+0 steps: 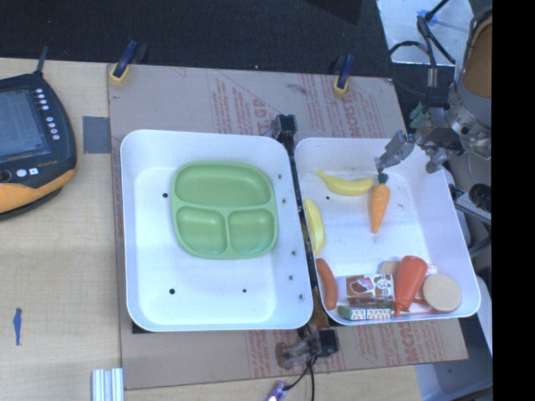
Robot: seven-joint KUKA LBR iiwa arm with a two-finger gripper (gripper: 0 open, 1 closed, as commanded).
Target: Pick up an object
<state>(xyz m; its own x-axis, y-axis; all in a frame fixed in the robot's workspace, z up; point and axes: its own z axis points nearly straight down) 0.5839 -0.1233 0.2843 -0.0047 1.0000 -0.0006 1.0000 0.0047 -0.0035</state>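
Light wood bench (58, 266) fills the lower part of the view, w/ a brown cardboard sheet (251, 98) laid over it, faint red print on the sheet. Two blue-and-yellow clamps (125, 61) pin the sheet's far edge, 2nd one (341, 73) further right. Dark carpet-like floor (209, 15) beyond the bench. Orange-and-grey control pendant (29, 140) w/ screen sits at the bench's left edge; grey tape patch (96, 134) just beside it. Small blue mark (17, 325) on the wood at lower left. Light is bright, even, w/ a sunlit patch of floor (418, 7) at upper right.
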